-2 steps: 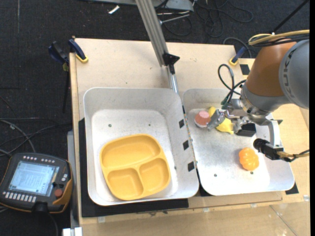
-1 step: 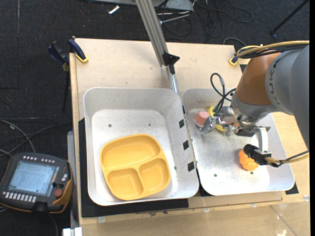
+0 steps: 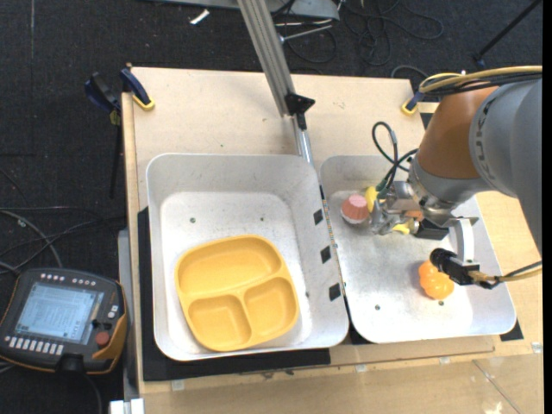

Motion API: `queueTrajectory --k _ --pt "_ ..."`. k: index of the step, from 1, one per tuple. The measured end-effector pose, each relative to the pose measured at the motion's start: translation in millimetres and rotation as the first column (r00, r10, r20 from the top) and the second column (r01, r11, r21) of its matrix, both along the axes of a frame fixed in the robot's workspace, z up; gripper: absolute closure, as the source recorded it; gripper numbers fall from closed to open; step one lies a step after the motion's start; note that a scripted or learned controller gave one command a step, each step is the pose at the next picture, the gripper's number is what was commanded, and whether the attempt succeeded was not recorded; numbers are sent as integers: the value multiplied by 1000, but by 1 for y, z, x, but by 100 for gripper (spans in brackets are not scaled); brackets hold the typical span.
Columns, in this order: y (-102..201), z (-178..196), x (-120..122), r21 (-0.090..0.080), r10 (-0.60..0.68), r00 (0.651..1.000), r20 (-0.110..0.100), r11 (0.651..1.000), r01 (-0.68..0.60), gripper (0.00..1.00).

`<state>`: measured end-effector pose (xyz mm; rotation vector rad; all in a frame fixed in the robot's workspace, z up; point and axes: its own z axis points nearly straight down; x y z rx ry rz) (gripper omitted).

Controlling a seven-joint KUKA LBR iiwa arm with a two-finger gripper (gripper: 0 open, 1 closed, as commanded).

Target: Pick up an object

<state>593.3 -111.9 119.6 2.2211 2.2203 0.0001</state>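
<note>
Camera view: tool point(image 3: 385, 218) low in right bin point(image 3: 483, 317), pink object point(image 3: 354, 207) just left of it, orange object point(image 3: 434, 280) near on its other side. Nothing visibly grasped; tool's state can't tell. Pick not done.

A grey KUKA arm point(image 3: 483, 141) reaches from the right into the right-hand white bin point(image 3: 379, 313), its gripper point(image 3: 386, 216) beside a small pink object point(image 3: 354, 207) and an orange one point(image 3: 435, 280), while a yellow divided tray point(image 3: 237, 291) lies in the left bin point(image 3: 172, 179).
</note>
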Motion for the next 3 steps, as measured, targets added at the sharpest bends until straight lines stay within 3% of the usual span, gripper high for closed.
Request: queueTrajectory --k 3 --pt "-13 166 -6 -1 3 1000 7 1000 -2 100"
